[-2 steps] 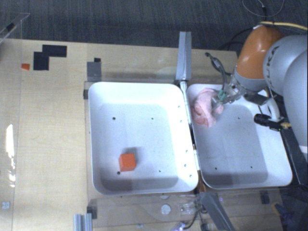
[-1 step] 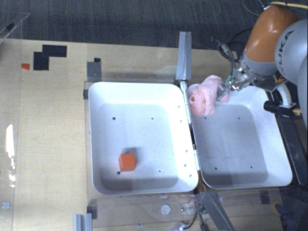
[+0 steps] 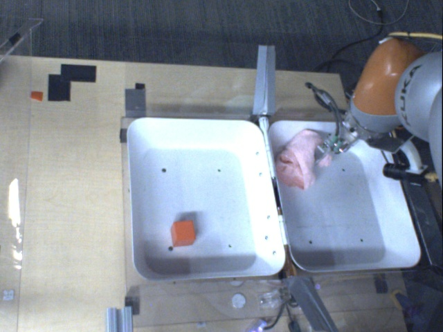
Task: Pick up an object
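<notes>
Reaching in from the right of the camera view, the grey arm [image 3: 415, 88] with its orange band lowers its jaws [image 3: 331, 147] into the right bin [image 3: 360, 247], at that bin's upper left part. The tip sits against the right edge of a pink, soft-looking lump [image 3: 296, 161], touching or just beside it; which of the two cannot be told. Whether the jaws are spread or pressed together cannot be told either, since they are small and blurred here. The pink lump lies close to the wall shared with the left bin [image 3: 208, 133]. In the left bin an orange block [image 3: 183, 233] rests near the lower left, well apart from the arm. Both bins stand on the pale wooden desk [image 3: 69, 185], which bears black patches [image 3: 68, 80] and a small orange mark [image 3: 37, 96] at its upper left. No writing or label can be read anywhere.
</notes>
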`<state>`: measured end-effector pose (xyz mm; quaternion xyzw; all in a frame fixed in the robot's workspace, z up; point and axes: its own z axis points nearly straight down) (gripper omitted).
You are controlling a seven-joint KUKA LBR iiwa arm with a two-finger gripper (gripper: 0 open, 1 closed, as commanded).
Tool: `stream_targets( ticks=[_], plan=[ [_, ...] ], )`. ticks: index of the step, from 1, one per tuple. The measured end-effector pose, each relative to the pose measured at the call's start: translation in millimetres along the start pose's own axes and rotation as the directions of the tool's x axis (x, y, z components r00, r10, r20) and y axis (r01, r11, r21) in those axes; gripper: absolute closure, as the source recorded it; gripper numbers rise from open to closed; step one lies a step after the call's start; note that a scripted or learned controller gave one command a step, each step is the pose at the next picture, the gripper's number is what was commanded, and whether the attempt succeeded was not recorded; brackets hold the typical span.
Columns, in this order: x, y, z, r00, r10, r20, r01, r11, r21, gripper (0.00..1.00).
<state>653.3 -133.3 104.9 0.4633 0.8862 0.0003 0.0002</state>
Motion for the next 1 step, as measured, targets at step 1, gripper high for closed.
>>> stream_targets(
  ticks=[1],
  plan=[
    [66.9,67.4,-79.6,0.997,0.078,0.004,-0.078,0.997,-0.005,1.00]
  ],
)
